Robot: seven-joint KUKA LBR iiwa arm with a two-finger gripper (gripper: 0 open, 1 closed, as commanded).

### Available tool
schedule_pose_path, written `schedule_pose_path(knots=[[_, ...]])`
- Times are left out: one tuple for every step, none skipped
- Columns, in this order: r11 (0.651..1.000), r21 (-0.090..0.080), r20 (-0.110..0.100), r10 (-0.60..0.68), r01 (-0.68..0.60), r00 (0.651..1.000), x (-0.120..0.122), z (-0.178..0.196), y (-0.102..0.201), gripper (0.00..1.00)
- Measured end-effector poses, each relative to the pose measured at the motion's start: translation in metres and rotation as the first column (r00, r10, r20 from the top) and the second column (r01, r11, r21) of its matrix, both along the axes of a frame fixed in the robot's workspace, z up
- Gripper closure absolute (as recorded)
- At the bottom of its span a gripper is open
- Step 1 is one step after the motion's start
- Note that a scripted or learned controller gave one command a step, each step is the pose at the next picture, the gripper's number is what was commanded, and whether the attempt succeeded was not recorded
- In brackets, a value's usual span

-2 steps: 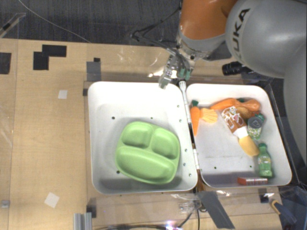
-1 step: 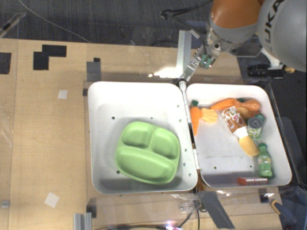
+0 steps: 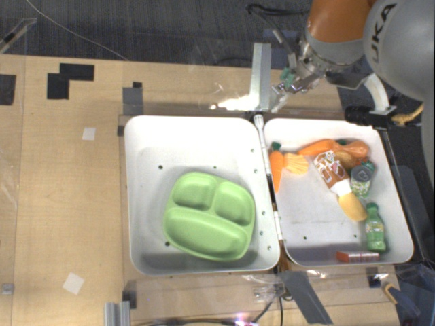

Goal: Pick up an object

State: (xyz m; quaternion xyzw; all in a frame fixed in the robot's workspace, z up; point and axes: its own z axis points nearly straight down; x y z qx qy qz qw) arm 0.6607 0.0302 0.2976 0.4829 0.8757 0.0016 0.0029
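My gripper hangs high over the back edge of the bench, behind the seam between the two bins, with nothing seen in it. In the left bin a green divided plate lies flat. The right bin holds a small orange carrot at its left wall and a long orange piece at the back. A red and white packet, a yellow item, a green bottle and a red pen lie along its right and front.
A grey upright post stands just left of the gripper behind the bins. The arm's orange band and grey body fill the top right. Bare white floor shows in the right bin's front left part.
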Motion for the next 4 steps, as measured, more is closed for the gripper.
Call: schedule_pose_path(knots=[[1.0, -0.001, 0.009, 0.009, -0.009, 1.0, 0.002, 0.014, 0.002, 1.0], [0.983, 0.003, 0.0, -0.185, 0.185, 0.983, 0.009, 0.006, 0.054, 1.0], [0.984, 0.003, 0.008, -0.177, 0.177, 0.984, 0.01, 0.02, 0.055, 1.0], [0.926, 0.003, -0.005, -0.378, 0.378, 0.926, -0.029, -0.006, 0.092, 1.0]])
